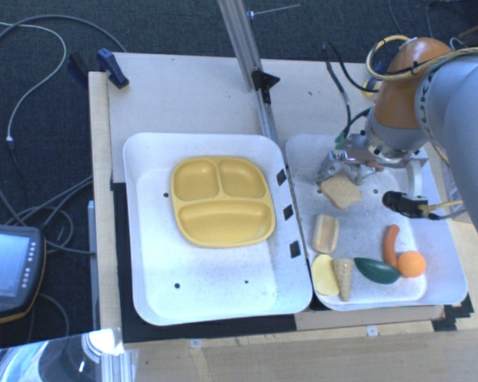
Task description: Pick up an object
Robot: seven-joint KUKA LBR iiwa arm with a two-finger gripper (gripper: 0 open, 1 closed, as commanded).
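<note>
The arm comes in from the right and its gripper (341, 168) hangs low over the far end of the right bin (365, 223). From here I cannot tell whether the gripper is open or closed. A tan block (341, 192) lies directly under it, touching or nearly touching the tip, and tilted a little. I can't make out whether the block is gripped or just resting on the bin floor.

The other pieces lie nearer me in the same bin. A pale bread slice (326, 232) lies just below the block. In the near corner are a yellow piece (325, 274) and a tan wedge (344, 278), side by side and touching. To their right a dark green piece (376, 270) lies against an orange ball (412, 264), with a red-orange stick (391, 243) just above the two.

The left bin (135, 159) holds a yellow divided tray (221, 200), lying flat towards its far side. Both bins rest on the pale surface (183, 86), and a blue clamp (111, 68) grips its far left corner.
</note>
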